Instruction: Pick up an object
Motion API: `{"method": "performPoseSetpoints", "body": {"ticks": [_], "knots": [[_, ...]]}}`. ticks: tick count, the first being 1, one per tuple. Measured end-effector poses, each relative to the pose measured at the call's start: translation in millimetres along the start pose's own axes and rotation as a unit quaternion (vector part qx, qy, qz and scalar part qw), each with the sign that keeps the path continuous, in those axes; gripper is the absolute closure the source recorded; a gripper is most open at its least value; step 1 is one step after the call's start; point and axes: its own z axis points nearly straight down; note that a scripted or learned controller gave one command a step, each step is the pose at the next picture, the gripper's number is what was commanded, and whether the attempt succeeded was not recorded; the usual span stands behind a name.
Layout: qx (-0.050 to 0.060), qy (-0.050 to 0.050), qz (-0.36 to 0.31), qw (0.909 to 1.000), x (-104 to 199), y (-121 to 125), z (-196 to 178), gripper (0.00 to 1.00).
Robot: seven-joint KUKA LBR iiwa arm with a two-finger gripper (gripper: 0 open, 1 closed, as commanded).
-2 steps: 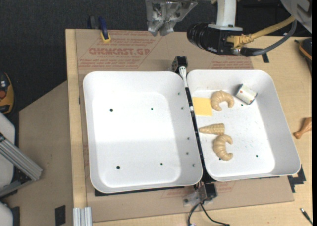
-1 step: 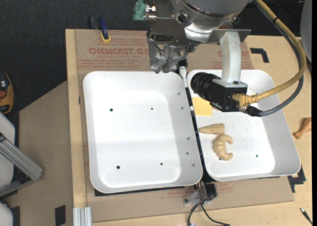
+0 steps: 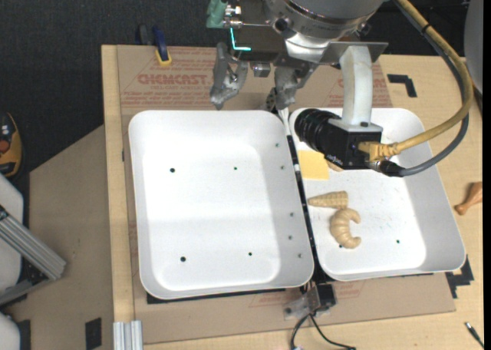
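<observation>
My gripper (image 3: 251,97) hangs above the far edge of the left bin (image 3: 153,133), its two grey fingers spread wide apart with nothing between them. In the right bin (image 3: 430,226) lie a yellow cheese-like slice (image 3: 312,164), a tan cone-shaped piece (image 3: 328,200) and a pale croissant (image 3: 345,229). All three sit near that bin's left side, to the lower right of the gripper and apart from it.
The two bins stand side by side on a brown cardboard sheet (image 3: 123,110). A blue-and-yellow clamp (image 3: 161,44) sits at the sheet's far left corner. An orange-brown item (image 3: 469,200) lies just past the right bin's right rim.
</observation>
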Motion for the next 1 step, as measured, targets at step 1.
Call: {"method": "performPoseSetpoints", "body": {"ticks": [1], "knots": [[0.000,0.000,0.004,1.0000,-58.6,0.4,-0.6,0.00]]}}
